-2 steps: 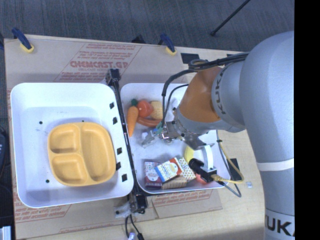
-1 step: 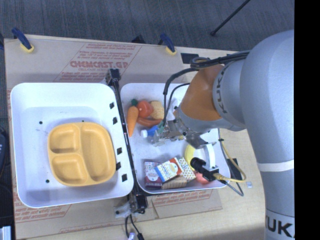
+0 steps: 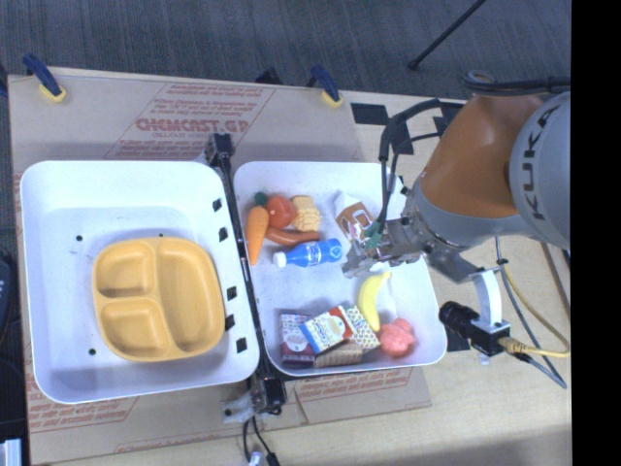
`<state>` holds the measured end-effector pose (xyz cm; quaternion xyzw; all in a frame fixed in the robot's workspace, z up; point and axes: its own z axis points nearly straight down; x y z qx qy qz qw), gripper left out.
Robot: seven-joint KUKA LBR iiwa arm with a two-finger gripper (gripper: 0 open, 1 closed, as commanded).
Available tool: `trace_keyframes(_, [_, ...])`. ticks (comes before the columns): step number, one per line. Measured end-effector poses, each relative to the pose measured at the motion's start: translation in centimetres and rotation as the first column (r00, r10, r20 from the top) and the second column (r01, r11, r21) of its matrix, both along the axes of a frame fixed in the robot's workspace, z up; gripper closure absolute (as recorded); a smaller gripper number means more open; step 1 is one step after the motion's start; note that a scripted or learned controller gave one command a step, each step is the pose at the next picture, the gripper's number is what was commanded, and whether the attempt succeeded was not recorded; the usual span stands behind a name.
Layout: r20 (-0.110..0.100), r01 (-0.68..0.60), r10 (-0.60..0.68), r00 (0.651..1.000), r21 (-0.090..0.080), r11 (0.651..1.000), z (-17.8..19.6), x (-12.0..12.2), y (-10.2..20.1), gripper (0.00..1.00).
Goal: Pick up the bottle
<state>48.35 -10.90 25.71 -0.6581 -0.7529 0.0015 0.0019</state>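
Note:
The bottle [image 3: 310, 254] is small and blue with a white cap, lying on its side in the middle of the right bin [image 3: 291, 178], cap pointing left. My gripper [image 3: 366, 257] hangs over the right side of that bin, just right of the bottle's base and above the banana [image 3: 371, 299]. Nothing shows between its fingers. The bottle lies free on the bin floor.
Around the bottle lie a carrot [image 3: 255, 232], a tomato [image 3: 279, 210], a corn piece [image 3: 306, 210], a sausage [image 3: 293, 235], a snack packet [image 3: 353, 219], small boxes [image 3: 325, 335] and a pink item [image 3: 397, 337]. The left bin [image 3: 58, 187] holds a yellow divided plate [image 3: 158, 297].

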Motion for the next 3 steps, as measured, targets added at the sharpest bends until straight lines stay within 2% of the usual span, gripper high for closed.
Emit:
trace_keyframes(1, [-0.001, -0.294, 0.294, 0.956, 0.004, 0.956, -7.1, -0.7, -2.6, 1.00])
trace_keyframes(2, [-0.001, -0.270, 0.270, 0.963, 0.004, 0.963, -11.0, -0.8, -10.2, 1.00])
trace_keyframes(3, [0.001, -0.606, 0.606, 0.795, 0.006, 0.795, -12.6, -0.7, -10.1, 1.00])
